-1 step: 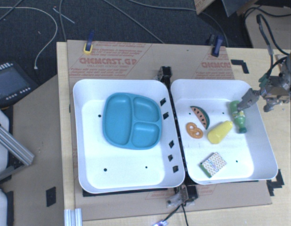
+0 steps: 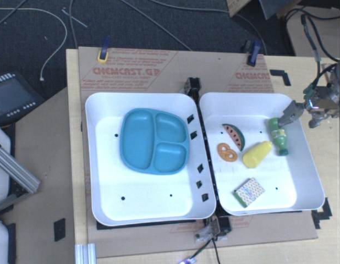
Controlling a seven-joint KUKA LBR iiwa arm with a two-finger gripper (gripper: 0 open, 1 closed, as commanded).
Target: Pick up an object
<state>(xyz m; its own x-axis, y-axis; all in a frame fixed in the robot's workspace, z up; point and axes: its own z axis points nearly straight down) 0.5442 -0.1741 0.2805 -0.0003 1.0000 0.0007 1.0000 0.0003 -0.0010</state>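
Claw (image 2: 289, 114) at right bin's (image 2: 302, 199) far right rim, finger tips just above green bottle (image 2: 278, 136); opening not discernible, nothing seen held. Bottle upright-ish against right wall, beside yellow lemon-like piece (image 2: 256, 154). Pretzel (image 2: 227, 152) and watermelon slice (image 2: 234, 136) near bin centre, close together. Patterned pad (image 2: 249, 192) lying toward near edge, apart from rest. Blue divided plate (image 2: 155, 141) in left bin (image 2: 104, 197). Both bins on desk (image 2: 82, 92).
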